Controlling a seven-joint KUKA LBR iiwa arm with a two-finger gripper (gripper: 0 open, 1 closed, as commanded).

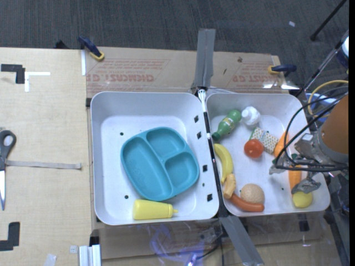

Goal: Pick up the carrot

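The carrot (282, 143) is a long orange piece lying along the right side of the right bin (266, 107), its lower end near a yellow lemon (302, 199). My gripper (294, 170) hangs right over the carrot's middle, with grey metal parts and black cables covering that stretch. The carrot's upper end and a bit of orange below the gripper stay visible. I cannot see whether the carrot is between the fingers.
The right bin also holds a green bottle (227, 123), a white piece (250, 115), a red tomato (253, 148), a banana (224, 158), a bun (252, 193) and a sausage (245, 204). The left bin (105, 148) has a blue divided plate (161, 162) and a yellow bottle (152, 209).
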